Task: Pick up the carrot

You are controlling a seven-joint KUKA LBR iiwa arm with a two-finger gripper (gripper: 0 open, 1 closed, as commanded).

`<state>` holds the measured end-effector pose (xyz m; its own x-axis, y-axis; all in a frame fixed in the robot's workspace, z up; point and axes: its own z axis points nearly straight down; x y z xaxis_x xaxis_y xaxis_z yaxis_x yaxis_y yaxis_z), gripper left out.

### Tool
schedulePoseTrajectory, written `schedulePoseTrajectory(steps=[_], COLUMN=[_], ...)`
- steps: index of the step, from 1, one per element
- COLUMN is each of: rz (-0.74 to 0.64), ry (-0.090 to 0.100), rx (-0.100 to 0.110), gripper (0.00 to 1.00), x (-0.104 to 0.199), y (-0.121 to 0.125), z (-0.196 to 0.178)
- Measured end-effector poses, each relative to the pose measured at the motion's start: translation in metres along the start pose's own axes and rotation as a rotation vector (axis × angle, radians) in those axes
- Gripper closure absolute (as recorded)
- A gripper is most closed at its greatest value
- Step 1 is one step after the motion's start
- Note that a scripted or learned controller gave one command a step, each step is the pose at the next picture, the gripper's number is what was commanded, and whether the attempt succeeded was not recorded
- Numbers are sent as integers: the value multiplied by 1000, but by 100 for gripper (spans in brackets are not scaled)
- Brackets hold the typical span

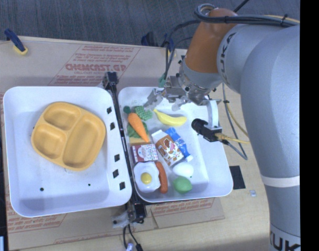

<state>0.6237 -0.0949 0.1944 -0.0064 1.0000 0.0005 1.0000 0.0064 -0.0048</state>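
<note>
**Camera view: carrot not yet picked up; pincer above the right bin**

In the camera view we find the carrot (138,126) lying in the right bin (217,179), near its left wall, with the green leafy end toward the far side and the orange tip pointing toward the near side. Nothing grips it. We therefore judge the task as not yet accomplished: the approach, the grasp and the lift all remain.

The pincer (170,97) hangs over the far part of the right bin, near the banana (170,118) and to the right of the carrot's leafy end. It is apart from the carrot. We cannot tell from this view whether it is spread or closed; the metal parts under the wrist overlap too much to read.

Other contents of the right bin: a fried egg (146,178), a sausage (162,177), a white egg (183,169), a green lime (182,184) and small printed food packets (170,150). The left bin (13,161) carries a yellow divided plate (68,135).

Legible writing:
- The cardboard sheet (91,61) covering the desk under the bins bears red print reading "CHEMCAST GP"; the smaller lines around it are too fine to read.
- The arm's base shows the letters "KU" at the lower right, consistent with the maker's name.
- The food packets carry coloured graphics; their text is too small to read.
</note>
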Motion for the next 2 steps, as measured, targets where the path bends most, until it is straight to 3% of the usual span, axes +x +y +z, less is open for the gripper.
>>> schedulePoseTrajectory(steps=[1,2], rz=[149,145], ry=[0,0], rx=[-11,-10], gripper=[0,100], x=[-1,-1], y=[-6,-6], z=[84,74])
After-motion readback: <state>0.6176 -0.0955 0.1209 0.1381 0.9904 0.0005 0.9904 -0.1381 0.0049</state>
